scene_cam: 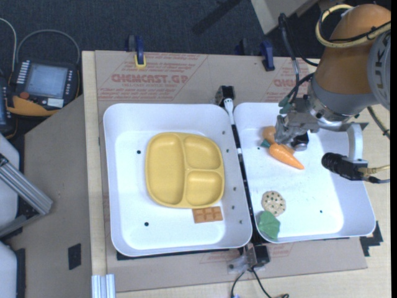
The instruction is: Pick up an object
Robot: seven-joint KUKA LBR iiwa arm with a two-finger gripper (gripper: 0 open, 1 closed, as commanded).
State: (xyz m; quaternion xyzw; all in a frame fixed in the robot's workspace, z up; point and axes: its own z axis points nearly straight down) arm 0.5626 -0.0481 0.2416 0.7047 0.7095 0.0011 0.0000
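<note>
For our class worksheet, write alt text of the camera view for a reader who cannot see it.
A grey and orange robot arm's gripper hovers over an orange toy carrot in the right white bin, which also holds a round speckled cookie and a green leaf-shaped piece. The left white bin holds a yellow divided plate and a small brown waffle square.

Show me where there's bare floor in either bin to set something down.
Right bin: bare floor between the carrot and cookie, out to the far-right rim. Its top-left corner is crowded by the end effector over the carrot. Left bin: a bare strip left of the yellow divided plate; the waffle piece takes the front edge.
</note>
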